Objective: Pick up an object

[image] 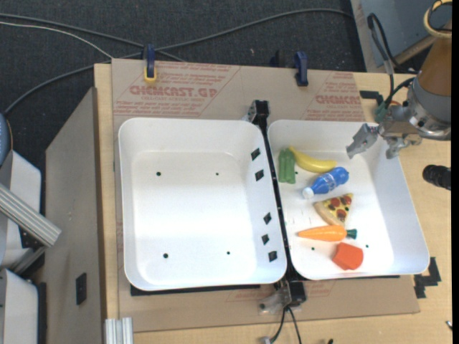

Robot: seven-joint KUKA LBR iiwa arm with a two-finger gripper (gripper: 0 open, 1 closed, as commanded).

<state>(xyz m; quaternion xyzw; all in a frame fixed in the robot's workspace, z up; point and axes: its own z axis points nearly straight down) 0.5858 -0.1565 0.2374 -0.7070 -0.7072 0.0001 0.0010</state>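
The hand (pixel 378 143) hangs over the upper right corner of the right bin (pixel 401 213), its two fingers spread and nothing between them; one tip sits near the bin's back wall, the other toward the rim. It is apart from every object.

Going left to right: the left bin (pixel 136 192) has only small dark marks on its floor. Just past the divider (pixel 271 185), in the right bin, a green vegetable-shaped toy (pixel 287 166) stands lengthwise beside a yellow banana (pixel 311 161), the two nearly touching. Below the banana lies a blue bottle with a white cap (pixel 326 180), tilted. Then a pizza slice (pixel 335 208), an orange carrot with a green stem (pixel 326 233), and a red block-like piece (pixel 348 256) near the front wall.

These look like small play-food pieces: probably light, stiff, hard plastic, smooth enough to slip from a narrow pinch. None seems fragile. The bottle is likely the easiest grab, taken across its round body near the middle, though it may roll. The carrot wants a pinch across its thick end. The flat pizza slice would be hardest to get fingers under. The red piece sits well clear of its neighbours, giving room for both fingers.
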